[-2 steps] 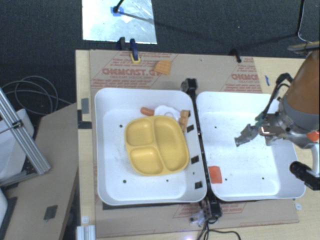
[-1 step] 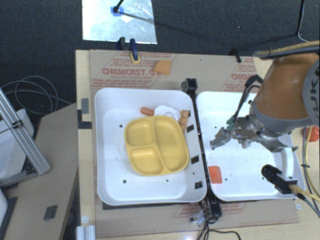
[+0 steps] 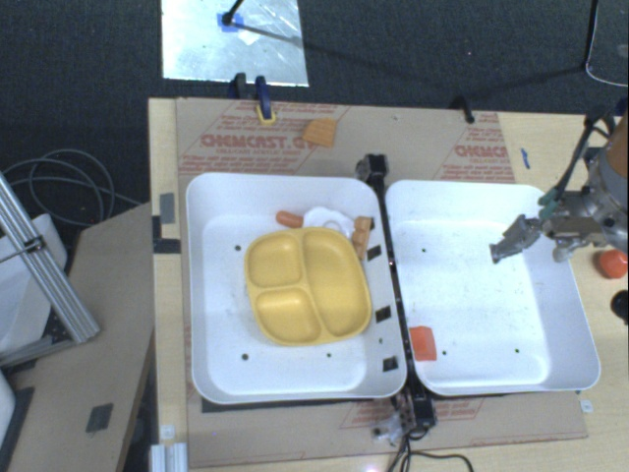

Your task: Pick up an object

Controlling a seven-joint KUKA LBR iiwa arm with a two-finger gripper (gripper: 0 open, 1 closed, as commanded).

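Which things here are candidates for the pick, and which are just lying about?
Job:
gripper, over the right bin
yellow divided plate in the left bin
orange block in the right bin
small orange piece
tan piece

Lying about:
tan scrap on the cardboard
foil sheet
cables

A robotics lab: a cardboard-topped wooden bench (image 3: 432, 131) carries two shallow white plastic bins (image 3: 206, 264), with black cables (image 3: 69, 180) looped on dark carpet (image 3: 79, 47) and a silver aluminium frame rail (image 3: 44, 273) beside it.
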